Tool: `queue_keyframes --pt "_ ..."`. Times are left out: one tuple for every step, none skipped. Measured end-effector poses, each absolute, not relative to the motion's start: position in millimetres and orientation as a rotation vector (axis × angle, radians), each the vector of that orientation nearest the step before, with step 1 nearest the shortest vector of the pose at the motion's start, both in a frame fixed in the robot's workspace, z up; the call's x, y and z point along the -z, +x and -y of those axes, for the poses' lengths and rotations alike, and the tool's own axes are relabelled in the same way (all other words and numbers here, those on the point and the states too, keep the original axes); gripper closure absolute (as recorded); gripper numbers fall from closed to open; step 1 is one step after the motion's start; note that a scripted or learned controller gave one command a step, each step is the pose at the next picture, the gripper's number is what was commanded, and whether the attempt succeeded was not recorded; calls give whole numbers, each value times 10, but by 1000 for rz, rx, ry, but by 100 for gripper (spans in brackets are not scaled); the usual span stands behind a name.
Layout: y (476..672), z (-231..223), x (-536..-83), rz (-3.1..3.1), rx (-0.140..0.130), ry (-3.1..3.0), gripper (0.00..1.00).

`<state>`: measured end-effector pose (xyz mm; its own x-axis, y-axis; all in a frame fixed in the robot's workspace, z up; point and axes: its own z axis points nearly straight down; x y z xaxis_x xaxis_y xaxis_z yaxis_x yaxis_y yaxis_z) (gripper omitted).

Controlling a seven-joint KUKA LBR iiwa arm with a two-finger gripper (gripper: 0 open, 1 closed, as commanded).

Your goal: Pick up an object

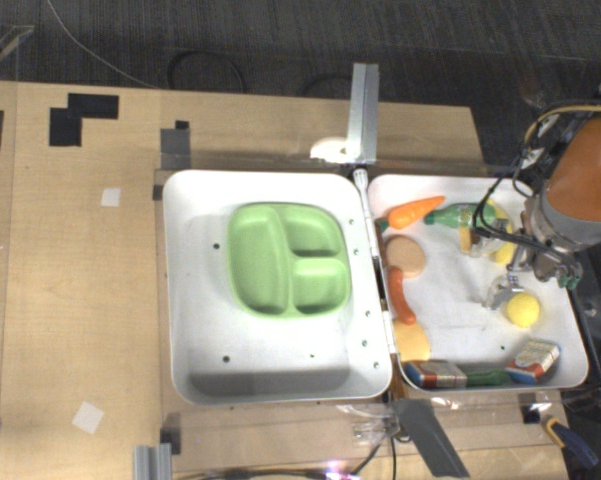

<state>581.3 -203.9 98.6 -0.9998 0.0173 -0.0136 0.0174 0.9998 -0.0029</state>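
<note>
Camera view, looking down: your desk point(70, 298) carries two white bins side by side. Your left bin point(195, 368) holds one green divided tray point(285, 258), lying flat near its middle. Your right bin point(450, 298) holds the loose objects. An orange carrot point(417, 211) lies at its upper left, with a green item point(458, 215) just beside it. Below the carrot sits a round tan-and-pink piece point(405, 256), then a red-orange sausage shape point(400, 295) along the left wall, then a yellow-orange block point(412, 342). Along the near wall lie a small flat box point(440, 373), a green stick point(488, 375) and a small carton point(537, 357); their printing is too small for you to read, and no brand can be made out.

Your arm point(585, 183) enters from the right, its orange band above the right bin. The gripper point(505, 288) hangs low over the bin's right half, just beside a yellow ball point(523, 311). Whether the jaws are released or clenched cannot be told, and nothing is seen between them. A further small yellow item point(503, 253) lies close by the wrist.
</note>
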Motion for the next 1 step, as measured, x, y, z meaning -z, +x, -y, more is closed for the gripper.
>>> queue_keyframes --pt "5421 1978 -897 -3127 6 -20 0"
